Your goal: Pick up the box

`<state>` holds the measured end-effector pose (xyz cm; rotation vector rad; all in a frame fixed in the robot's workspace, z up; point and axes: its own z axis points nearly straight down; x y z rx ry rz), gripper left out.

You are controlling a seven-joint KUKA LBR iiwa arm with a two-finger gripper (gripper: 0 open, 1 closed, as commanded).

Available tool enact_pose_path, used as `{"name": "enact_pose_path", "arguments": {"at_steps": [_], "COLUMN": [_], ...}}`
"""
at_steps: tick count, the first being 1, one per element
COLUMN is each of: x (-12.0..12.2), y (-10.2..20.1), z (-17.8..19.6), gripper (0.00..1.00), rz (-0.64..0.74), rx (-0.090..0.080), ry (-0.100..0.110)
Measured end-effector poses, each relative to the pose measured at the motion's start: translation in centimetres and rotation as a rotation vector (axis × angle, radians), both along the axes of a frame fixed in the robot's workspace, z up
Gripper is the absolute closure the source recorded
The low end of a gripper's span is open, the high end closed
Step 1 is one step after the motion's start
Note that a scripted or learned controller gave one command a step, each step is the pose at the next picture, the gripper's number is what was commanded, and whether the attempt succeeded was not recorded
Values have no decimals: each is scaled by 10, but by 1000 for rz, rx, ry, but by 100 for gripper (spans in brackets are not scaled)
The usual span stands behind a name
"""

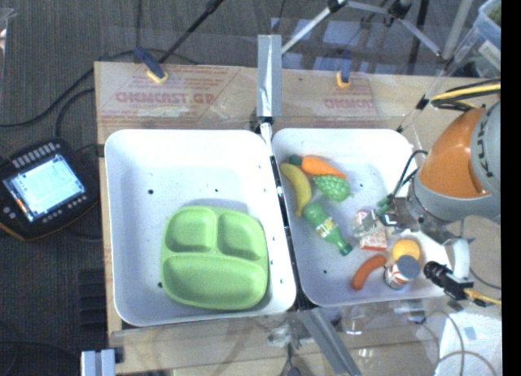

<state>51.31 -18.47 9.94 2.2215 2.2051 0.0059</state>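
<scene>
The box (374, 241) is a small red and white carton lying flat in the right bin (326, 289), near its right side. My gripper (389, 210) hangs just above and slightly right of it, at the end of the grey wrist under the orange band. The gripper's dark tip is small and partly merged with the clutter beneath it. Nothing visibly sits in its grasp; the box rests on the bin floor.
Around the box lie a crinkled clear packet (363, 221), a green bottle (327, 229), a sausage (368, 271), a can (398, 272) and a yellow fruit (405, 249). A banana (296, 187), carrot (322, 166) and green vegetable (334, 187) lie farther back. The left bin (138, 163) holds a green divided tray (216, 259).
</scene>
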Motion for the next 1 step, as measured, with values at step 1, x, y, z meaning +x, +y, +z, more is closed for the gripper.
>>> {"name": "enact_pose_path", "arguments": {"at_steps": [1], "x": [-12], "y": [73], "z": [115], "gripper": [100], "rz": [-99], "rx": [5], "ry": [13]}}
